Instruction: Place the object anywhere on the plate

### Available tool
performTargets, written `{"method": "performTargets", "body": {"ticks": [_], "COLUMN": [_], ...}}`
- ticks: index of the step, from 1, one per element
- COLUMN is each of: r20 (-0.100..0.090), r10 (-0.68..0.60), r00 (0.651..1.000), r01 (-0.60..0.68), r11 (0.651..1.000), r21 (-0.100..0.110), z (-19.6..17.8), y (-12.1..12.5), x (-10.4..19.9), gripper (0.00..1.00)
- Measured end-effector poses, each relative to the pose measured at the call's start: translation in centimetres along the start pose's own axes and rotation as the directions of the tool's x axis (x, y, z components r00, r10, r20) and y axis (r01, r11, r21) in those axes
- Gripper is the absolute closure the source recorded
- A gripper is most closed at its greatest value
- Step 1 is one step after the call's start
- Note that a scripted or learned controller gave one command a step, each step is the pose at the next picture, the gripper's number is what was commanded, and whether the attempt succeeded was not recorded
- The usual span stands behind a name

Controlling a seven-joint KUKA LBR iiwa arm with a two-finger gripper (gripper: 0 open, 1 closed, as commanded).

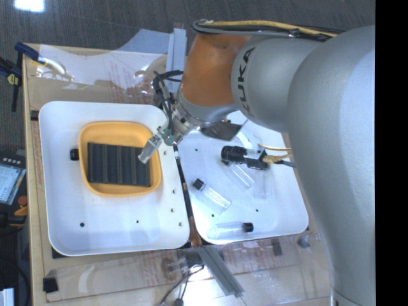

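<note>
**Camera view: pincer at the plate's rim**

The pincer (153, 148) hangs over the right rim of the yellow plate (111, 128), which sits in the left bin (95, 234). I cannot tell whether it is spread or pressed together, and nothing shows plainly in its grip.

A dark ridged slab (121, 164) lies flat in the plate's well. It fills most of the well and sits just left of the pincer's tip. I take this slab to be the object (though it may only be an insert), so the task looks to be at the placing step or just past it. If so, the next move calls for a clean lift straight up that does not nudge the slab or the rim.

The slab is rectangular, matt and near-black, with long parallel grooves. Several clear tubes (212, 195) with black caps lie in the right bin (280, 215), well apart from the plate.
</note>
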State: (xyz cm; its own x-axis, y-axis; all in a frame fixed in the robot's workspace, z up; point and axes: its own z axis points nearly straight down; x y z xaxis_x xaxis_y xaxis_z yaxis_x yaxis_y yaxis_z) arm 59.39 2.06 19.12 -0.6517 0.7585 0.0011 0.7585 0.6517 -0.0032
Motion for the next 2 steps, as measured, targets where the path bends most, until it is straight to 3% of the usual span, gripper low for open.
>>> {"method": "performTargets", "body": {"ticks": [1,2], "r20": [0.003,0.000], "r10": [-0.134,-0.194], "r00": [0.991,0.981], "r01": [0.134,0.194], "r11": [0.991,0.981], "r21": [-0.003,0.000], "z": [-0.1,0.0], "y": [-3.6,-0.7], "x": [-4.9,2.6], "gripper": [0.00,0.00]}}
